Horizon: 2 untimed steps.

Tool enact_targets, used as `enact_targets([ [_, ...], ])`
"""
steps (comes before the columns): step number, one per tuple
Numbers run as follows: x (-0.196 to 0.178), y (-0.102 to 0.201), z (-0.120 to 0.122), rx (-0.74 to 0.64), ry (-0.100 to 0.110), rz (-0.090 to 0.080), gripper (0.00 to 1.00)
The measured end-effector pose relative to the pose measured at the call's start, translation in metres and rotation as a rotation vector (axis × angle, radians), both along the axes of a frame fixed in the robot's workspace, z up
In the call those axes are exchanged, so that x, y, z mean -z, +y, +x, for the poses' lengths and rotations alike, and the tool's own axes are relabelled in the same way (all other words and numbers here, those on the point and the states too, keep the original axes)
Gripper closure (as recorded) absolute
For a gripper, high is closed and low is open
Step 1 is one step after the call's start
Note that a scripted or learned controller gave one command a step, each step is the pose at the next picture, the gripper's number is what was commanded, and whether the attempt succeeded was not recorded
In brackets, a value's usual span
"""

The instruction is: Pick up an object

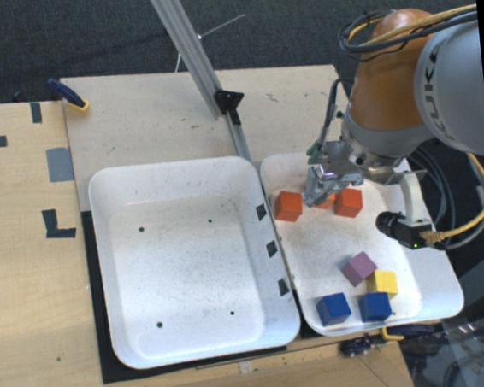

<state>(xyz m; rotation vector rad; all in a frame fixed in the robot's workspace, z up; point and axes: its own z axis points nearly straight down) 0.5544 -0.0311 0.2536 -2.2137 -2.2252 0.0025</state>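
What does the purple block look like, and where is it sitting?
The purple block is a small cube, matte and plain, pale violet. It sits turned at an angle on the floor of the right bin, toward the near end. The yellow block lies right beside it, close enough to look touching. The gripper is farther back, away from it.

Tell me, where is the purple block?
The purple block lies in the right bin, toward its near end, just above the yellow block and the two blue blocks.

A single fixed camera looks down at a slant from above the desk (pixel 158 128), taking in both white bins (pixel 172 178) side by side, moderately close.
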Motion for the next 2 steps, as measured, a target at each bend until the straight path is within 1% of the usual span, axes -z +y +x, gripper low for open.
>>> enact_targets([
  [1, 0.015, 0.045, -0.023, 0.000, 0.002, 0.000, 1.00],
  [2, 0.013, 0.088, -0.040, -0.001, 0.000, 0.001, 1.00],
])
